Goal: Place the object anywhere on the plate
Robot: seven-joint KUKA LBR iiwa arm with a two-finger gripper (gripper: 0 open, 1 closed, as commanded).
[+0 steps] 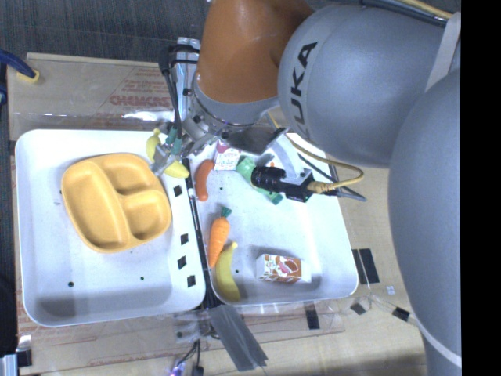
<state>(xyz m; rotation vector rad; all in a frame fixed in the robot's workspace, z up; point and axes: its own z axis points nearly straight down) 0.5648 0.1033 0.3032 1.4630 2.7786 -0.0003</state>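
Hovering over the left bin's (39, 288) far right corner, the gripper (171, 153) seems to clasp a small yellow object (177, 169), though I cannot tell for sure. Next comes carrying it left over the yellow plate (113, 202) and letting go.

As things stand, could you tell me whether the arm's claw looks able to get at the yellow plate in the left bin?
Probably yes. The claw hovers at the yellow plate's upper right corner, near the wall between the bins, and the plate's compartments lie bare with nothing on top, so the way looks free.
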